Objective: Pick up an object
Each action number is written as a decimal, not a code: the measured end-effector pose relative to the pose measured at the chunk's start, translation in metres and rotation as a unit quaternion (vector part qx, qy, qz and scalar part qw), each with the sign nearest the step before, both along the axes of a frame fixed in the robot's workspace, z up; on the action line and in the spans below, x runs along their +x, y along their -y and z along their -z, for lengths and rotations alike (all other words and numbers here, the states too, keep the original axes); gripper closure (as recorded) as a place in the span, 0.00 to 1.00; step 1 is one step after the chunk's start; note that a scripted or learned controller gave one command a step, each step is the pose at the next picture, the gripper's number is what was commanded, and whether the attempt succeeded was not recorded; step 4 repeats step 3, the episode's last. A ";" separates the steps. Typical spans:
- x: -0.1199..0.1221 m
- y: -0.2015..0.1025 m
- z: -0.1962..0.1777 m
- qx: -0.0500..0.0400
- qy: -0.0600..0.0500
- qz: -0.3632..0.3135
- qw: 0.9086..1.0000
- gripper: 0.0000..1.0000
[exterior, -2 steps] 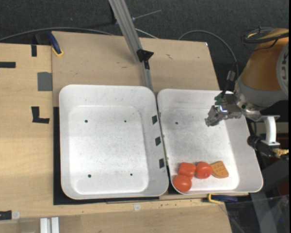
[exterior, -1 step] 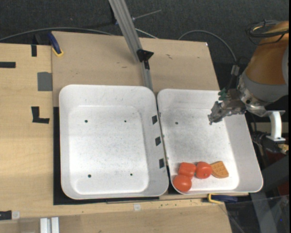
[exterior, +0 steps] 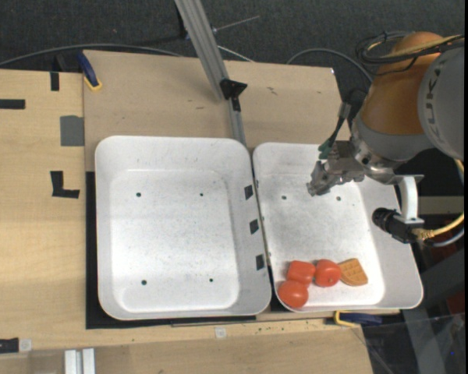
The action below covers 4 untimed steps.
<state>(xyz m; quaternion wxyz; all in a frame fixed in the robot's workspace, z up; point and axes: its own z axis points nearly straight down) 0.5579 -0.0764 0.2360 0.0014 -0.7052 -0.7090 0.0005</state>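
Observation:
Three red, tomato-like objects [exterior: 306, 278] lie bunched at the near end of the right bin [exterior: 296, 170]. Beside them on the right rests an orange, cracker-like piece [exterior: 354, 272]. My gripper [exterior: 321, 183] hangs over the far half of that bin, well away from the objects and pointing down toward the bin floor. Nothing shows between its fingers. How far apart the fingers stand is too small to make out.
The left bin [exterior: 171, 224] sits beside the right one, joined by black clips along the shared edge. A grey pole [exterior: 207, 41] slants across the bench behind the bins. Black cabling and a connector [exterior: 394, 220] hang at the right bin's right side.

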 end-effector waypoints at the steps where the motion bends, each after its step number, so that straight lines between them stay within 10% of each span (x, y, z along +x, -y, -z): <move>1: 0.007 -0.050 -0.007 0.000 0.001 -0.001 1.000 1.00; 3: 0.004 -0.165 0.009 0.000 0.000 -0.001 1.000 1.00; 4: 0.004 -0.165 0.009 0.000 0.000 -0.001 1.000 1.00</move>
